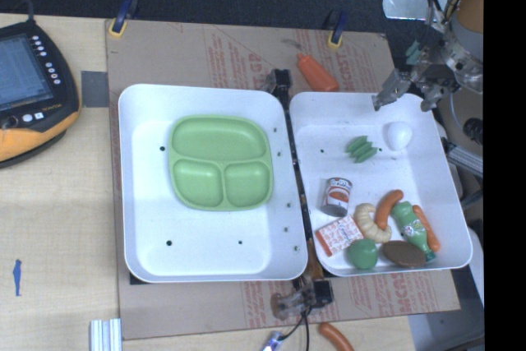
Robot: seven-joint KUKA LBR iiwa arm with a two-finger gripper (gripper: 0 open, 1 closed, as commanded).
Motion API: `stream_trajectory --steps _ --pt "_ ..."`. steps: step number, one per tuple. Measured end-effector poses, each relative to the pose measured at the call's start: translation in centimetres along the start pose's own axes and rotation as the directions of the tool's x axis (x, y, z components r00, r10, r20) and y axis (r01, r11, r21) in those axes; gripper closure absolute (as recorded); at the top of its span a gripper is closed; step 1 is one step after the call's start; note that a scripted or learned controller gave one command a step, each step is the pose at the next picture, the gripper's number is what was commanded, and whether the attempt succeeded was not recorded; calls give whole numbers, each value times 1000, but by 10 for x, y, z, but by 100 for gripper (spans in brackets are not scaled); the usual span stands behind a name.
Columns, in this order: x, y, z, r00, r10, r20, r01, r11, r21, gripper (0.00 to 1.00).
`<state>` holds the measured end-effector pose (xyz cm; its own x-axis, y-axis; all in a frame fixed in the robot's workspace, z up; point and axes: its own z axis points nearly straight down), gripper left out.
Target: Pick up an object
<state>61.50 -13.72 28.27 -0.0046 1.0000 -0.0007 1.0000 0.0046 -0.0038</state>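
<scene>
We see the gripper [403, 97] hanging over the far edge of the right bin [448, 177], its two dark fingers spread apart with nothing between them. Just in front of it, near the far right corner of that bin, lies a small white egg-shaped object [398, 134], smooth and rounded, its colour close to that of the bin floor. Beside it, toward the bin's middle, we find a small green pea pod [361, 147] lying flat.

Toward the near end of the same bin the other toys crowd together: a little can with a red label [336, 195], a red and white packet [338, 235], a sausage [390, 204], a pale ring-shaped piece [372, 222], a green bottle [410, 225] with an orange strip along it, a round green ball [362, 255] and a flat brown oval [403, 253].

The left bin [140, 177] holds a light green divided plate [220, 162] with three compartments.
</scene>
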Motion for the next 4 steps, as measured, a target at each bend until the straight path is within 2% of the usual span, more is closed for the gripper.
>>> stream_trajectory --steps 1,2,3,4 --pt "-21 41 112 1000 -1 1 1 1000 3 0" --pt "-18 41 192 1000 -3 1 3 1000 2 0" --pt "11 18 163 1000 -2 1 2 1000 1 0" --pt "-41 43 191 1000 -3 -14 3 1000 3 0"
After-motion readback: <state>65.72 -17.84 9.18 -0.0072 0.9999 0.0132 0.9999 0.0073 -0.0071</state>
